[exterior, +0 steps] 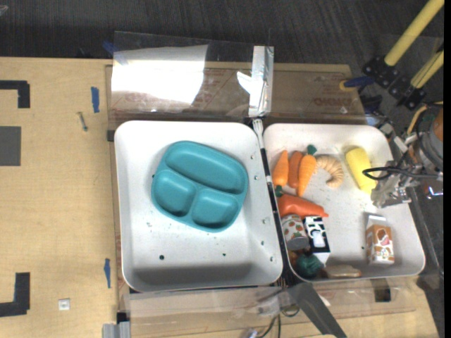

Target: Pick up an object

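The right bin (pixel 405 220) holds two orange carrots (pixel 292 169) standing side by side, a third carrot (pixel 299 205) lying below them, a tan curled shrimp-like toy (pixel 331 169), a yellow banana-like piece (pixel 358 166), a small brown-and-white carton (pixel 380 239), a can (pixel 293 232), a black-and-white box (pixel 317 232) and a dark green item (pixel 307 263). My gripper (pixel 389 191) hangs low over the bin's right side, just right of and below the yellow piece and above the carton. Nothing is visibly held in it.
The left bin (pixel 134 210) carries a teal divided plate (pixel 199 184). A clear plastic sheet (pixel 176 79) and a taped divider (pixel 259 83) stand behind the bins. Yellow-handled tools (pixel 416 27) lie at the top right. The wooden bench (pixel 49 189) stretches to the left.
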Controlling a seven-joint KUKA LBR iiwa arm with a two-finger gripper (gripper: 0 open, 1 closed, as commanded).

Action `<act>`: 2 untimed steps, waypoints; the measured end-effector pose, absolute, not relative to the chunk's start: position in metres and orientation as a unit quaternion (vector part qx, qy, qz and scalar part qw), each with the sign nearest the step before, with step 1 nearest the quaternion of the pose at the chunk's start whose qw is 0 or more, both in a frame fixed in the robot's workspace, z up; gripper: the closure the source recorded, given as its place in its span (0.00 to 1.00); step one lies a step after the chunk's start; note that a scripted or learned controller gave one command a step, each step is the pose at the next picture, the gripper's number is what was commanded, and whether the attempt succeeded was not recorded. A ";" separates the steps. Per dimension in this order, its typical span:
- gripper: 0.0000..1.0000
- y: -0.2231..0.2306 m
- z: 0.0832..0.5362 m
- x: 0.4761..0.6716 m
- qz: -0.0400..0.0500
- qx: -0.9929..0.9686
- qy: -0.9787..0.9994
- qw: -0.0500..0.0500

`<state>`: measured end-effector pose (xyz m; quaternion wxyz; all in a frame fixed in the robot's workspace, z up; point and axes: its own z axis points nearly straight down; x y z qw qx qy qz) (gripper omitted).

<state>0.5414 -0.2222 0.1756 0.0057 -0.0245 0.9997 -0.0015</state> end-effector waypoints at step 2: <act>0.00 -0.216 0.115 0.510 -0.005 -0.090 0.996 0.012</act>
